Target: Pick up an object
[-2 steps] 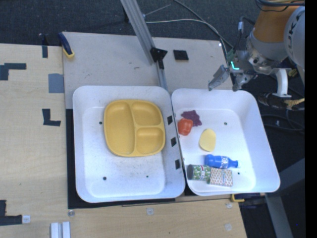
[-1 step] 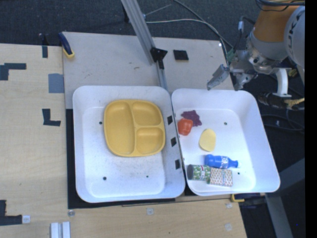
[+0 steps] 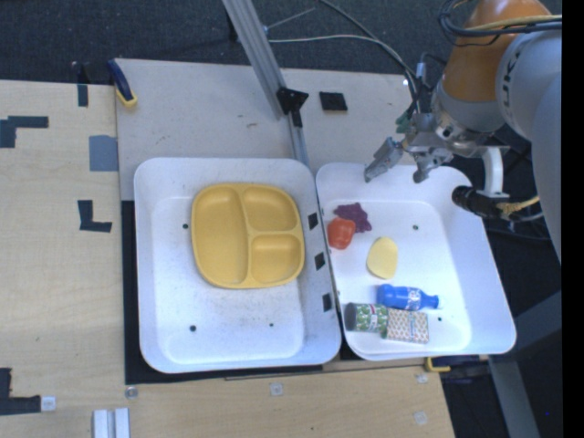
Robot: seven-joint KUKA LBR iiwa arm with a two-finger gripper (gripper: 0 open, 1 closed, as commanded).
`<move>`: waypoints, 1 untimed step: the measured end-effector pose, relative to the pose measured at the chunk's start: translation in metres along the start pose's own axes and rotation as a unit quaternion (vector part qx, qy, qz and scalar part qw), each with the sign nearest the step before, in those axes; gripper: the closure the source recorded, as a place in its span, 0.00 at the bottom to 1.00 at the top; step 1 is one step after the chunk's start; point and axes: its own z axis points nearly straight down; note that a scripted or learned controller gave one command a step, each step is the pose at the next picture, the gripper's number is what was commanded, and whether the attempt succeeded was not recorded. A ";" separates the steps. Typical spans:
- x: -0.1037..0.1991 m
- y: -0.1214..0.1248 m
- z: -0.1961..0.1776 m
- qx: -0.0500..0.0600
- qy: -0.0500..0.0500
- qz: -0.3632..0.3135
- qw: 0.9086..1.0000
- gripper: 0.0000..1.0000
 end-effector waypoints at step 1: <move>-0.004 0.001 0.064 0.002 0.000 0.001 1.000 0.00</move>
